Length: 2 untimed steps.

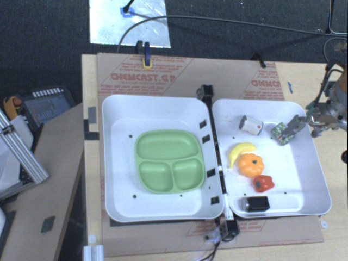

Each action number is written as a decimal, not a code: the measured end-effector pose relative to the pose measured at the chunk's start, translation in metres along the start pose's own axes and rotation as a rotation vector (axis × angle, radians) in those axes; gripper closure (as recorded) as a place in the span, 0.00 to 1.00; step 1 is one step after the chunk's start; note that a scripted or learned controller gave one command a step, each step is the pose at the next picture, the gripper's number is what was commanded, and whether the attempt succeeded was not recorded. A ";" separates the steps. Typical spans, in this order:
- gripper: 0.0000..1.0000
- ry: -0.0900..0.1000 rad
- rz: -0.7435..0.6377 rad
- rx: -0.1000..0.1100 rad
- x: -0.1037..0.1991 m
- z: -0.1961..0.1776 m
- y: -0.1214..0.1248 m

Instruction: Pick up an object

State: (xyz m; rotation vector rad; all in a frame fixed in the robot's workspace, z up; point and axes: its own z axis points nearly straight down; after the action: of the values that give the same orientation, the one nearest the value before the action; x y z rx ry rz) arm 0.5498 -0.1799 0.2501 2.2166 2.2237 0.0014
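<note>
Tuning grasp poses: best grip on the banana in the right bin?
Likely pinch the banana across its narrow curved body near mid-length, coming straight down. Its lower end sits against the orange pumpkin, so the fingers fit best on the free upper half.

Two bins side by side on bench. Left bin (114, 145): divided tray (167, 161) at centre. Right bin (310, 189): cup (251, 125) at 11 o'clock, banana (240, 152) touching pumpkin (250, 165) mid-bin, pepper (263, 183) at 5 o'clock of pumpkin, box (257, 203) at 6 o'clock edge.
</note>
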 end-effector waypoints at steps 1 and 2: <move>0.00 0.002 0.002 0.003 0.003 0.046 -0.008; 0.00 0.002 0.002 0.004 0.003 0.090 -0.015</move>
State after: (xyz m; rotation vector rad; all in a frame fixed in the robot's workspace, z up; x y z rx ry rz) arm 0.5350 -0.1770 0.1600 2.2216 2.2246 -0.0014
